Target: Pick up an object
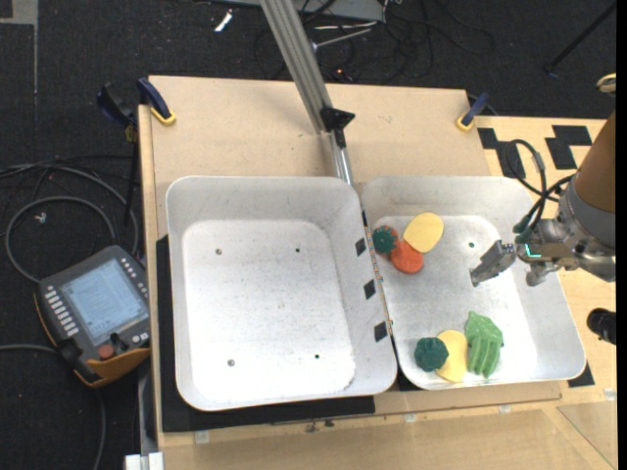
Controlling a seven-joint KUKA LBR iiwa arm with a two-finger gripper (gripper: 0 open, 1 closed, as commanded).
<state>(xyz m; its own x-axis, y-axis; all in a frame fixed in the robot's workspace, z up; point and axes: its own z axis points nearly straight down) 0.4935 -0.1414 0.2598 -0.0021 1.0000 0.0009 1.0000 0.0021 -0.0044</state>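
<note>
The right bin holds two clusters of small objects. Near its upper left lie a yellow oval piece, an orange-red piece and a small dark green piece. Near its front edge lie a dark green ball, a yellow piece and a light green leafy object. My gripper hovers over the right half of this bin, between the two clusters, with its fingers spread and nothing between them.
The left bin sits beside the right one on the wooden bench. A slanted metal pole reaches down to the gap between the bins. Clamps sit at the bench's back corners. A teach pendant lies on the floor left.
</note>
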